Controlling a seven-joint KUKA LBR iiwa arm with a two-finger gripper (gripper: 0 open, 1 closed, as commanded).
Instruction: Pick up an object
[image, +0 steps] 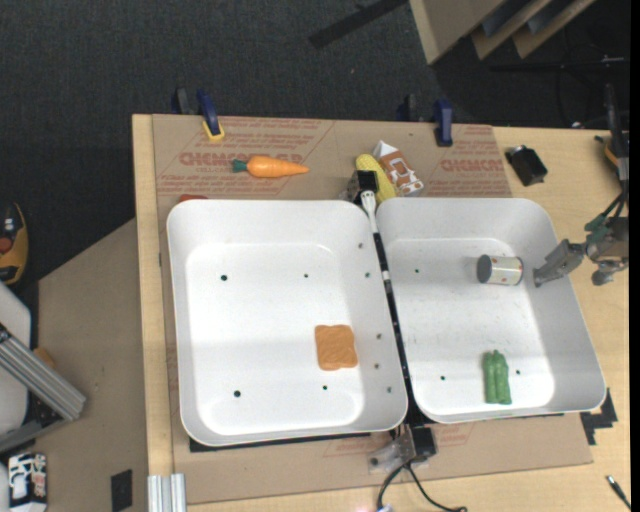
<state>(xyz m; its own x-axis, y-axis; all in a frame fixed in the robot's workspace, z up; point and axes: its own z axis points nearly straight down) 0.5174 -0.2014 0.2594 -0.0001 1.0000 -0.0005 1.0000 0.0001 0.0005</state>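
My gripper (560, 262) hangs at the right bin's (560, 330) right rim; I cannot tell its state. A grey cylinder (499, 270) lies just beside it, a green toy (496, 377) nearer the front.

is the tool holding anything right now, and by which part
Nothing is held. The tool sits beside the grey cylinder in the right bin, apart from it.

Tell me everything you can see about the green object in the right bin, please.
The green object is small and oblong, with a bumpy, ridged surface, perhaps a toy vegetable of plastic or rubber. It lies flat on the floor of the right bin, near the front edge, its long axis running roughly front to back. Nothing touches it except the bin floor; the grey cylinder and the gripper are well apart from it.
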